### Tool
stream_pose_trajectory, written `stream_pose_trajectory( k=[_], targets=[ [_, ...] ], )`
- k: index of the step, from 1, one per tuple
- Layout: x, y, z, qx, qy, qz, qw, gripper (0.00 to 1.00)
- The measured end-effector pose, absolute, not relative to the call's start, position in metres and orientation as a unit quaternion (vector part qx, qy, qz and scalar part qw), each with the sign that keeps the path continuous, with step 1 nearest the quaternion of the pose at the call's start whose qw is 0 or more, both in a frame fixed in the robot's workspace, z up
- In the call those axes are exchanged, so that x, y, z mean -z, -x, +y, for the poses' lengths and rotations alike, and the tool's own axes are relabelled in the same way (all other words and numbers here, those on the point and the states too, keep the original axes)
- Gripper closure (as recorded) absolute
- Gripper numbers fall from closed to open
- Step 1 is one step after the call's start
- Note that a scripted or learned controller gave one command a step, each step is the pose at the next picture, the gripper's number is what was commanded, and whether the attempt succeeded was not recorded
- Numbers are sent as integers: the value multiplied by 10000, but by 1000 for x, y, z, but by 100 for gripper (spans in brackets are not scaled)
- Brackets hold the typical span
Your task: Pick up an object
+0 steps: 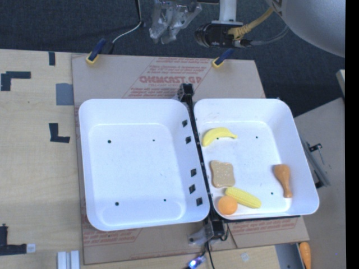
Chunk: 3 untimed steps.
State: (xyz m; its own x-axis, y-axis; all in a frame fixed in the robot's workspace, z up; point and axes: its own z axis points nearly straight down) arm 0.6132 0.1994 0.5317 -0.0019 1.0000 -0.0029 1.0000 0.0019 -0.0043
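The claw (166, 24) is hovering beyond the bins with nothing between its fingers, their spread unclear, so reaching is pending toward the banana (218, 135) in the right bin (280, 112).

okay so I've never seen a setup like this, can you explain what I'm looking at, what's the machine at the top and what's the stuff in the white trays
One camera looks down at a slant on a bench. At the top, the grey machine is a robot arm; its gripper hangs above the far edge of the bench, away from the trays, with nothing visible between its fingers. Below lie two shallow white trays side by side. The right tray holds toy food: a banana, a slice of toast, a corn cob, an orange touching the corn, and a chicken drumstick near the right rim. The arm's job is to pick one up.
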Motion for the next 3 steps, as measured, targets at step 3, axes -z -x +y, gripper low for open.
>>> stream_pose_trajectory(
  k=[3],
  targets=[
    [-540, -588, 210, -53, 7063, -7079, 13, 100]
  ],
)
